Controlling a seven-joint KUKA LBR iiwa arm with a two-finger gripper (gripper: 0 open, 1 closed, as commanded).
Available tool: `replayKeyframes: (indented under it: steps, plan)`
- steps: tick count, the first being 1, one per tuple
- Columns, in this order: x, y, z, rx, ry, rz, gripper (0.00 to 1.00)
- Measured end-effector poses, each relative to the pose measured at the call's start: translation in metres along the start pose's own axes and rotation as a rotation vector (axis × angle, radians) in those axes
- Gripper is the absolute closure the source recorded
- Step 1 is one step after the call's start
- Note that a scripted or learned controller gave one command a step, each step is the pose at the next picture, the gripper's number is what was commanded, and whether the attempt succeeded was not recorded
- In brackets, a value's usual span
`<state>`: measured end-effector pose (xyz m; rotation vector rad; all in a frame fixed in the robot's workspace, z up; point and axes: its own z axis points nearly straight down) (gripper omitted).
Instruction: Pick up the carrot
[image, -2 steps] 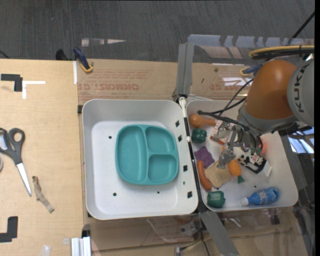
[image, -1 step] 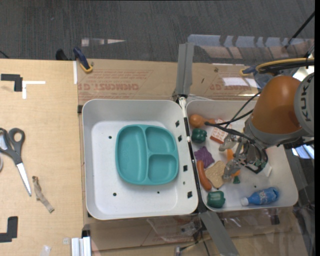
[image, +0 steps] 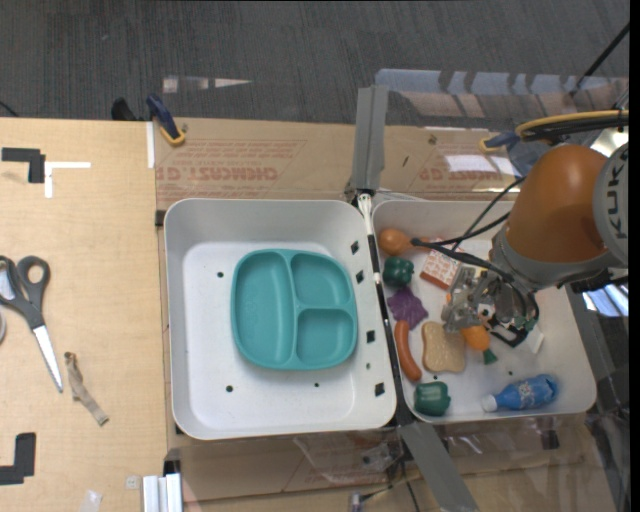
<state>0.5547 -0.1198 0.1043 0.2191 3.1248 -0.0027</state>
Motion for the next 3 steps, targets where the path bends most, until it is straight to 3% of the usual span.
replayKeyframes:
  steps: [1,2,3]
  plan:
    - [0.019,0.06,-0.088,-0.003,0.004,-0.324,1.0]
    - [0.003,-0.015,-0.018,-0.004,0.006,-0.562,1.0]
    - [0.027,0.031,-0.088,-0.006,0.004,-0.795,1.0]
